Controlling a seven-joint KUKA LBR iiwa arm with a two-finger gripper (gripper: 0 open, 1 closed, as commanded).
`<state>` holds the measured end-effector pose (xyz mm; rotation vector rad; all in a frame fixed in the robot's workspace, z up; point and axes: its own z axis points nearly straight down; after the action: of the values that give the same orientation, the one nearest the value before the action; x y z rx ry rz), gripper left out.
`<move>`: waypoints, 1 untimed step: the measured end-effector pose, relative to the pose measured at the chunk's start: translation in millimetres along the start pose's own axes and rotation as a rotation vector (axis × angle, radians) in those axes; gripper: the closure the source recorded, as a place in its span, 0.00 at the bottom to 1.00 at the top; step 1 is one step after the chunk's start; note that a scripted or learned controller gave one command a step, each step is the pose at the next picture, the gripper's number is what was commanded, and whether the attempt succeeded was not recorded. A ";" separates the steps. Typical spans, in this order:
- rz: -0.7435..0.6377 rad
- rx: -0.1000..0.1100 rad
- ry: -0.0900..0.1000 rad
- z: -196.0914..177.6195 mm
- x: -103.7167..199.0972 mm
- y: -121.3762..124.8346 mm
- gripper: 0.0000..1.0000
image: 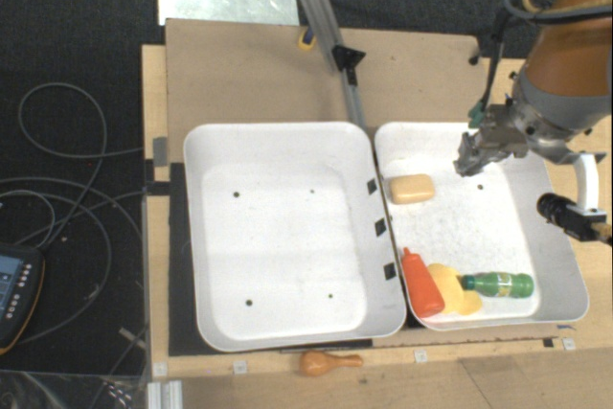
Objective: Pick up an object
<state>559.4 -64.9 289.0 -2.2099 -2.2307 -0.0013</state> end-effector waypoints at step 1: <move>0.000 -0.001 0.000 11.4 41.0 -4.7 1.00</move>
<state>554.4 -24.0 277.6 -2.2106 -2.2315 -0.0026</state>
